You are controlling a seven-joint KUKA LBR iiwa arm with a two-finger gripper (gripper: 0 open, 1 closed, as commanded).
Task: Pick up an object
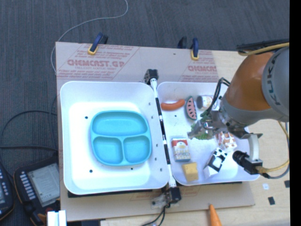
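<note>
Your hand (203, 128), its state impossible to tell, sits right of center over a green leafy toy (202, 134) in the right bin (164, 91); likely light, soft—pinch its middle.

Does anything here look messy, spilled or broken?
Nothing looks spilled or broken. The right bin holds a loose jumble: a hot dog, watermelon slice, small box and yellow block. The blue tray sits slightly askew.

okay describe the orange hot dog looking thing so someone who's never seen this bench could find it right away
Start at the right bin, the one the arm reaches into. Near its far left corner, beside the watermelon slice, lies the sausage. It is the one long, curved, plain orange piece in that bin.
</note>
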